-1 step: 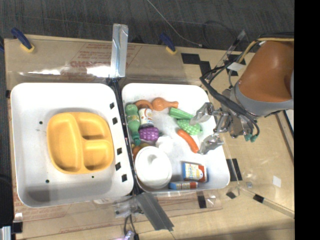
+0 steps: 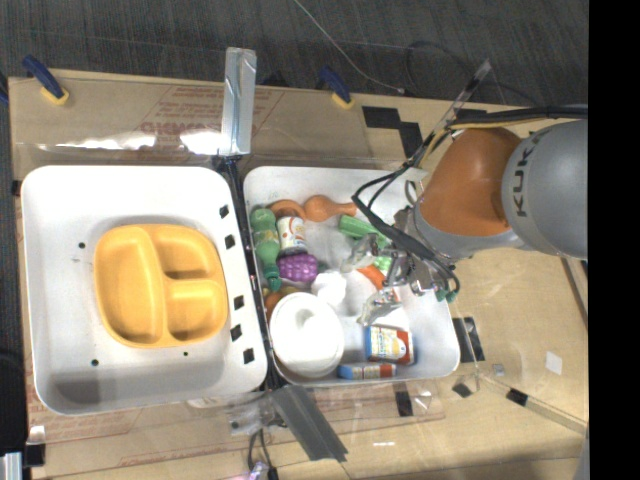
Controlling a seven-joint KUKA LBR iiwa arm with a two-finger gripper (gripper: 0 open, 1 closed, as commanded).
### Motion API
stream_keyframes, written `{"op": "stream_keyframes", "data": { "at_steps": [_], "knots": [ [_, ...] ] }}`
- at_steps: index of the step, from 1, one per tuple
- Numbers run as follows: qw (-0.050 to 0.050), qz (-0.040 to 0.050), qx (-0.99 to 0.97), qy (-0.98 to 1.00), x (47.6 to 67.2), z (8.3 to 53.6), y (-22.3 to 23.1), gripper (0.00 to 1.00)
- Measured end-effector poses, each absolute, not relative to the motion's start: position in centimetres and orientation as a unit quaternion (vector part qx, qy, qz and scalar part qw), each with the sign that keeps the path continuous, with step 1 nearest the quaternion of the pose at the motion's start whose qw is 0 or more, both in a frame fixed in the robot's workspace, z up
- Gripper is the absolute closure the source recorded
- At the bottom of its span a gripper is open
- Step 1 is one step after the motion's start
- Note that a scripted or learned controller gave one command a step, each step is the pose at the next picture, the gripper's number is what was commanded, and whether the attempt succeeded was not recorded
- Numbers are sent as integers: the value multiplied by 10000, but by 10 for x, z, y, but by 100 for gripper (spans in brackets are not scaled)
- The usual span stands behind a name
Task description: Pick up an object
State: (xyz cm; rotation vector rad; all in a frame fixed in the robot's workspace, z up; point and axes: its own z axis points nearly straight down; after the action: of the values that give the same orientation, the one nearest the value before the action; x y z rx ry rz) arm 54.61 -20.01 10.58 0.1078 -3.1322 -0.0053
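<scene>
Currently the two-finger gripper (image 2: 385,293) sits low in the cluttered right white bin (image 2: 440,353), above a small labelled bottle (image 2: 387,344); finger state cannot be told. Yellow divided tray (image 2: 160,283) occupies the left white bin (image 2: 50,268).

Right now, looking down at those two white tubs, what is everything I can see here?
Bins: two, white, side by side on the bench.
Divided tray: one, yellow, in the left bin.
Round tub: one, white, front of the right bin.
Toy grapes: one bunch, purple, left part of the right bin.
Green toys: several, along the right bin's left wall.
Small bottle: one, blue and orange label, front right corner of the right bin.
Marker: one, blue and red, along the right bin's front wall.
Clamps: two, blue and yellow, back edge of the bench.
Arm: one, grey with orange band, reaching over the right bin.
</scene>
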Motion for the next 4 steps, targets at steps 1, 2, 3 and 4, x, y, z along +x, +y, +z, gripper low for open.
{"op": "stream_keyframes", "data": {
  "at_steps": [1,2,3,4],
  "knots": [
    [-29,11,140,-9999,577,94,-209,0],
    [-16,5,121,-9999,573,94,-209,0],
    [-32,9,160,-9999,576,105,-207,100],
    [-30,8,163,-9999,576,105,-206,0]
  ]
}}
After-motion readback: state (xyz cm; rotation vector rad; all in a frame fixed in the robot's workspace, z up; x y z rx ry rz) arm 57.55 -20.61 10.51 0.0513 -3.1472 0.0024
